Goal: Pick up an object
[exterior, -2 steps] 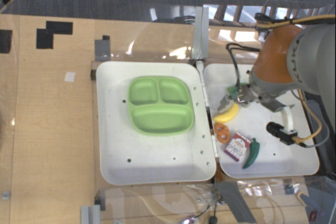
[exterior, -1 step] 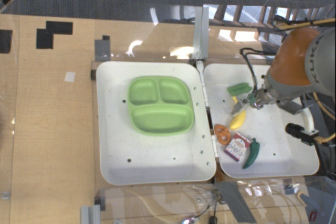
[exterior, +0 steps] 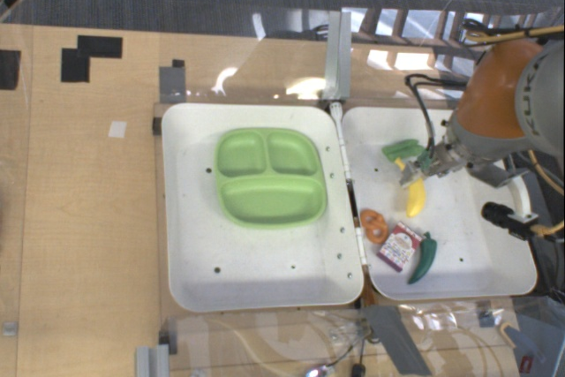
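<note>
The right bin [exterior: 481, 256] holds several small objects. A yellow piece [exterior: 414, 199] lies near its middle, with a flat green piece [exterior: 402, 149] further back. An orange pretzel-shaped piece [exterior: 374, 225], a red and white packet [exterior: 398, 247] and a dark green pepper [exterior: 423, 259] sit near the front left. My gripper [exterior: 418, 168] is low in the bin, between the flat green piece and the yellow piece and just above the yellow one's upper end. The wrist and its orange band [exterior: 494, 97] hide much of the gripper from above.
The left bin [exterior: 203, 265] holds a light green divided plate [exterior: 269, 177]. A metal divider [exterior: 349, 190] separates the two bins. Cables and a black fitting [exterior: 508, 218] lie over the right bin's right side. Bare white floor shows at the right bin's front right.
</note>
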### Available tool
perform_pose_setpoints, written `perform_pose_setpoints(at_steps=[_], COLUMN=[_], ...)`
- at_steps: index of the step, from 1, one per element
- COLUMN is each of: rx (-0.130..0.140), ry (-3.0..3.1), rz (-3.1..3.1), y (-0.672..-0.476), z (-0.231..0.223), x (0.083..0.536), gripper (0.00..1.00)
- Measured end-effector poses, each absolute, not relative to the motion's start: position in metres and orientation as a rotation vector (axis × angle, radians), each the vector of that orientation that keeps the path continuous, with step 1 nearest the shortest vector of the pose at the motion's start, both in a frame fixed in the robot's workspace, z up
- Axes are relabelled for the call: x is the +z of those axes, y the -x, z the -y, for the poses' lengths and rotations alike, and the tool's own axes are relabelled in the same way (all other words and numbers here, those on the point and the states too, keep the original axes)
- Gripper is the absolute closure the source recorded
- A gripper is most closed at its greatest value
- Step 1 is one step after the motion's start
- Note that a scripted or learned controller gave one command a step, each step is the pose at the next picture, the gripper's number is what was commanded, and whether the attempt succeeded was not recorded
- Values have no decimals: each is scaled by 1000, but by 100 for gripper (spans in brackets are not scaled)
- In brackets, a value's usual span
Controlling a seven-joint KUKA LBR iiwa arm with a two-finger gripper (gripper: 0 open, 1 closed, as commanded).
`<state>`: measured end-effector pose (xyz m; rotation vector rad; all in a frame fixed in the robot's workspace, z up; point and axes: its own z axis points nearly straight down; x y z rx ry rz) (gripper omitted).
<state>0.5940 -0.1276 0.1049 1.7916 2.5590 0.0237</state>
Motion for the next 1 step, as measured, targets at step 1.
perform_pose_setpoints(at_steps=[1], rx=[8], ry=[-1857], rz=[-2526], y=[-615], z=[54], x=[206], gripper=[100])
